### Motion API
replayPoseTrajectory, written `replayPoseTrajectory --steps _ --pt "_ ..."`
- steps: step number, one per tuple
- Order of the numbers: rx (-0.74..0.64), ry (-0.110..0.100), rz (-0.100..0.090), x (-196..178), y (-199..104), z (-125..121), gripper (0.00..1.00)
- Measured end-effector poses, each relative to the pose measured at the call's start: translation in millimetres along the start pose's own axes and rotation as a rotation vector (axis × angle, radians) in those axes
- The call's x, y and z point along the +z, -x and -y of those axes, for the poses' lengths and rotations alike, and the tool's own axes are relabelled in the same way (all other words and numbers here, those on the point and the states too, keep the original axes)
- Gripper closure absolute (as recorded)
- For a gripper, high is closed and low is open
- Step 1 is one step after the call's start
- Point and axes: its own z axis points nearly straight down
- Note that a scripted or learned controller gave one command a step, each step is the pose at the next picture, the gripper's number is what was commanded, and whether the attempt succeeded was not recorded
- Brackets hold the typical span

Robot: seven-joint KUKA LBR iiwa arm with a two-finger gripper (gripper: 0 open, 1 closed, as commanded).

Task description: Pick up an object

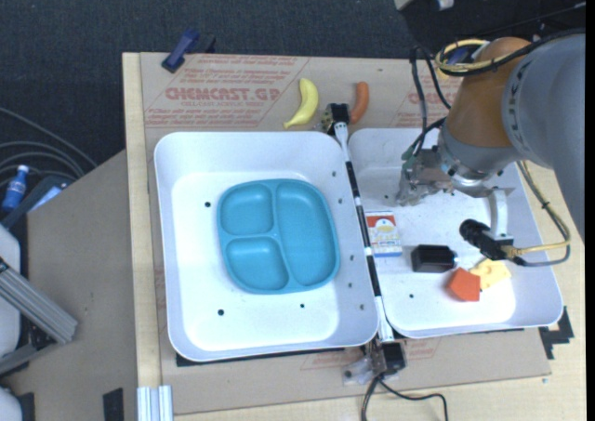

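Note:
My gripper [410, 183] hangs low over the back left part of the right bin [530, 303], below the grey arm with its orange band. Nothing shows in its grasp. In that bin lie a small white and red box [382, 231] by the left wall, a black block [432, 258], an orange block [465, 284] and a yellow piece [495, 273] beside it. The box is a short way in front of the gripper, apart from it.
The left bin [186, 308] holds a blue divided plate [277, 235]. Behind the bins on the bench lie a yellow banana [302, 103], an orange carrot [360, 100] and a blue item [179, 52] at the bench's back left corner.

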Motion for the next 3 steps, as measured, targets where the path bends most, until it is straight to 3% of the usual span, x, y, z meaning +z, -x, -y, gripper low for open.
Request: replayPoseTrajectory --steps 1,2,3 --pt "0.0 0.0 0.0 0.2 0.0 0.1 0.0" --pt "-0.003 0.001 0.001 9.9 4.6 -46.3 0.0" --pt "-0.003 0.003 0.002 -0.6 4.4 -47.0 1.0"
